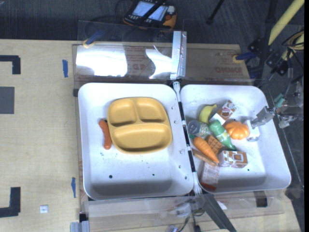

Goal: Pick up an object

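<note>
The right bin (276, 177) holds a heap of toy foods. An orange pumpkin (237, 129) lies near its middle, beside a green bottle (220, 132) and a carrot (206, 149). A yellow fruit (207, 112) and a small carton (225, 110) sit further back, and a brown and white box (234, 158) lies toward the front. My gripper (259, 120) hangs low over the bin's right side, just right of the pumpkin, with its grey body reaching in from the right edge. I see nothing held in it.
The left bin (91, 168) carries a yellow divided plate (139, 124) with a red sausage (105, 133) at its left. A flat packet (210, 174) lies at the right bin's front left. A clear divider (177, 54) stands behind the bins.
</note>
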You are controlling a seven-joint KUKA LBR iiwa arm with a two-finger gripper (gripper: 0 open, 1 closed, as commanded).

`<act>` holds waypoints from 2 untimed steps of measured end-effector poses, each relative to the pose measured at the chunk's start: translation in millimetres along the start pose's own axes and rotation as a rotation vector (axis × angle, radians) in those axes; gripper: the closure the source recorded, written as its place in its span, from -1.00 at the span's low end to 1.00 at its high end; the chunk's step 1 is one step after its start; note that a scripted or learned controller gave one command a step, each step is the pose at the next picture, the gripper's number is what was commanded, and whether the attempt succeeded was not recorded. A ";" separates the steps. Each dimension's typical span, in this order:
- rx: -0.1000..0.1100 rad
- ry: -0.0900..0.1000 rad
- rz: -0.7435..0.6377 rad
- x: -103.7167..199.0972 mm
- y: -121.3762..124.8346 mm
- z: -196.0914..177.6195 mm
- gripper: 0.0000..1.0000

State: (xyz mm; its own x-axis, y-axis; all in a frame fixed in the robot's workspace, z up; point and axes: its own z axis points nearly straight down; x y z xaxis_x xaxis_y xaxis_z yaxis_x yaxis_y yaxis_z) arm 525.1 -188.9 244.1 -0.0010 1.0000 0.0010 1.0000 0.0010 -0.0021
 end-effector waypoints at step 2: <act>0.005 -0.002 0.044 15.9 71.7 158.5 -1.00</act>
State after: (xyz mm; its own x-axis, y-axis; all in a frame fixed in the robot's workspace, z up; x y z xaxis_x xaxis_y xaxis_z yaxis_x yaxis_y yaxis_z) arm 596.4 -172.8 85.5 0.0428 0.9991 -0.0014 0.9991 -0.0429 -0.0072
